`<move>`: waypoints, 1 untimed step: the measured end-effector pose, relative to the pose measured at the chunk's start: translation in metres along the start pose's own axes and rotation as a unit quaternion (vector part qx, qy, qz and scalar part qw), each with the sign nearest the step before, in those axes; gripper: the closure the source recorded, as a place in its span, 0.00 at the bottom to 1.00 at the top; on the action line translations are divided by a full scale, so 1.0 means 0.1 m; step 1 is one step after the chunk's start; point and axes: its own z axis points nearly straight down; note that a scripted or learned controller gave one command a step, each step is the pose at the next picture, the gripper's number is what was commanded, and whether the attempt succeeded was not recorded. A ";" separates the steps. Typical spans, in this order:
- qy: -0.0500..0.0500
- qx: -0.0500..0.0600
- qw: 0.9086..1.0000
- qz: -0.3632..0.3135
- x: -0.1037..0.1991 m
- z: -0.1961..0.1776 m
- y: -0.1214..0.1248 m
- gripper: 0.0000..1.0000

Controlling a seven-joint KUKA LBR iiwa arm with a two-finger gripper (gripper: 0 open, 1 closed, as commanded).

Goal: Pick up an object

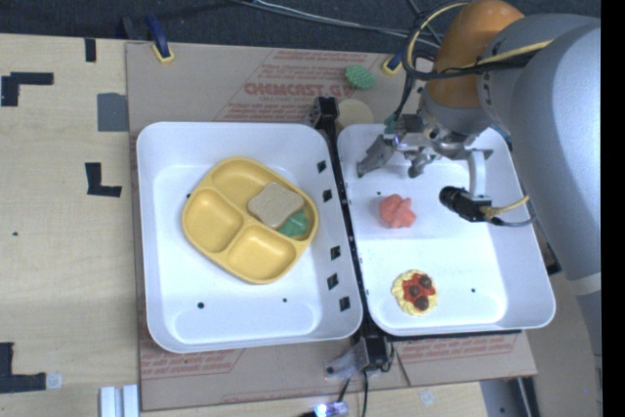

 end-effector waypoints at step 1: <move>0.000 -0.001 1.000 0.000 0.01 0.26 0.00 0.00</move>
